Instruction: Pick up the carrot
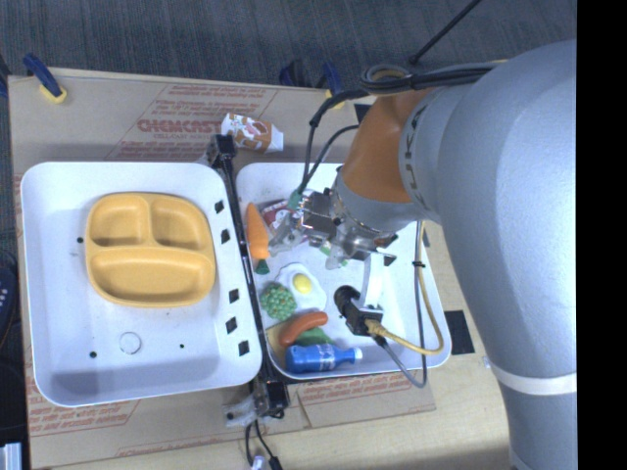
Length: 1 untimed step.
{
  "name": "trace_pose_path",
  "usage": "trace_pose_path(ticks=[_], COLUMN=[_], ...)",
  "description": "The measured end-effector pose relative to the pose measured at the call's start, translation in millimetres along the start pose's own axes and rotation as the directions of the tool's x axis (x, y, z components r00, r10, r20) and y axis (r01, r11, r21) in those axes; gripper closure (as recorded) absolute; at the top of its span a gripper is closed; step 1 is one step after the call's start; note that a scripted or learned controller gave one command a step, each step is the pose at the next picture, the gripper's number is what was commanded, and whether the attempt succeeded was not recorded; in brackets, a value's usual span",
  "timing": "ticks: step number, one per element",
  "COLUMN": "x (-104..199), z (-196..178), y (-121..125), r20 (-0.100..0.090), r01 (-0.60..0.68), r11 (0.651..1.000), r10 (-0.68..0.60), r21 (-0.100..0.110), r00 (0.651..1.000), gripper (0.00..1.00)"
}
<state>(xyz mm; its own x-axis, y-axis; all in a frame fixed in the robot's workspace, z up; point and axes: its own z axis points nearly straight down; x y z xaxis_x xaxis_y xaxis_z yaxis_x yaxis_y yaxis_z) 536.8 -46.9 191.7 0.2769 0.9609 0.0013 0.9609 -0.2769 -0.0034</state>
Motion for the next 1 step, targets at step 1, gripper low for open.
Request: trace_pose_path(ticks=[1], x=[45.0], z=[0.4], y=[6.6], r20=[0.001], r01=[0.073], r11=[0.997], r10=[-0.073], r21=[0.001], r00=[0.997], gripper=[0.00])
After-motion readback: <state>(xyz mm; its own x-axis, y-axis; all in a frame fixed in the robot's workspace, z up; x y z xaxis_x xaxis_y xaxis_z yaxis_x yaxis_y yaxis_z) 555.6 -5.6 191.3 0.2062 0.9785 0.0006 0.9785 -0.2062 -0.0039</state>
